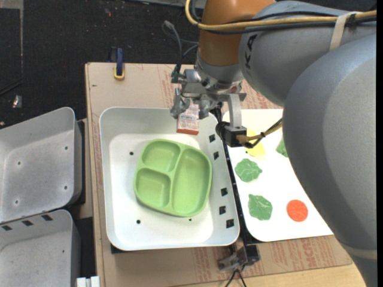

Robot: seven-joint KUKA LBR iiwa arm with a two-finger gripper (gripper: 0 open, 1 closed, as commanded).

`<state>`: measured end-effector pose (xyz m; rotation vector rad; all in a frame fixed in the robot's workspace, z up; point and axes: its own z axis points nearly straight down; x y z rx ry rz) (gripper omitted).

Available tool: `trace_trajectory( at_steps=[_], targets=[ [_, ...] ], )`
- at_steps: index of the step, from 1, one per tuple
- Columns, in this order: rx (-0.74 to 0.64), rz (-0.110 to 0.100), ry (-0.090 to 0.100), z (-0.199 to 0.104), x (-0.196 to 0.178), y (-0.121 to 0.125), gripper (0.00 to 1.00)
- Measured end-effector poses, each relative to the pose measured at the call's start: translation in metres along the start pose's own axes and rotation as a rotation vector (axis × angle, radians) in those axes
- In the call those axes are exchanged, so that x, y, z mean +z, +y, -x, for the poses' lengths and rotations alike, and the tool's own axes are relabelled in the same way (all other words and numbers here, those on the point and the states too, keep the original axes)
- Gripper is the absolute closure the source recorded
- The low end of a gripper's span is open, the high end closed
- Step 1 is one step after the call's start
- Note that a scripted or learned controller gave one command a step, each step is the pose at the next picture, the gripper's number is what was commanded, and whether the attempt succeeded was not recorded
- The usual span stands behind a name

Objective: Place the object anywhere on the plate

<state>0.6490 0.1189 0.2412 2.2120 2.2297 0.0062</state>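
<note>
Now tool (192,109) w/ box (188,122) above plate (173,177)

The arm (323,70) is bulky and grey with an orange band (230,8), a yellow cable (287,21) looping over it, and metal wrist hardware

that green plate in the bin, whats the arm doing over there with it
The arm's tool hangs over the far edge of the left bin, with a small red and white object between its fingers. The green divided plate lies in that bin, nearer the camera than the object, and has nothing on it. So the object is held but not yet placed on the plate.
</note>
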Motion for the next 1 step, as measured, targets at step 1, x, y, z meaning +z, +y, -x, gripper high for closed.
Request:
trace_trajectory(
  at_steps=[1],
  targets=[
    [0.005,-0.003,-0.002,0.0039,0.001,-0.0007,0.0]
  ],
)
